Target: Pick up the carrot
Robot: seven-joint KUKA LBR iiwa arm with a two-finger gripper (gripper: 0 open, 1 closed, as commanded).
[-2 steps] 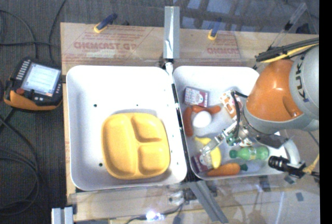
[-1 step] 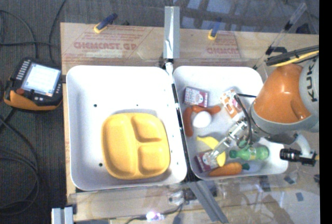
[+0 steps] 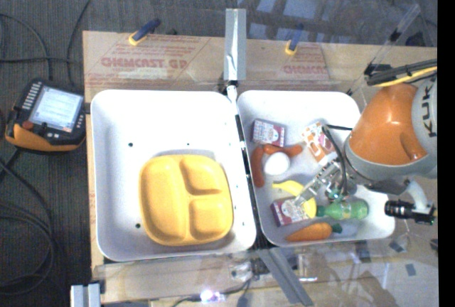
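Against the front wall of the right bin (image 3: 370, 233): carrot (image 3: 310, 232), long axis roughly left-right, just below and slightly left of the pincer (image 3: 320, 181). Pincer apparently part-open over the yellow item (image 3: 290, 189), gripping nothing.

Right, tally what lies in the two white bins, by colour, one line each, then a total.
Yellow: 2, the yellow sectioned plastic tray and a yellow piece
Orange: 1, the orange tapered carrot
Green: 1, the green plastic bottle
White: 1, the white egg
Maroon cartons: 2
Total: 7
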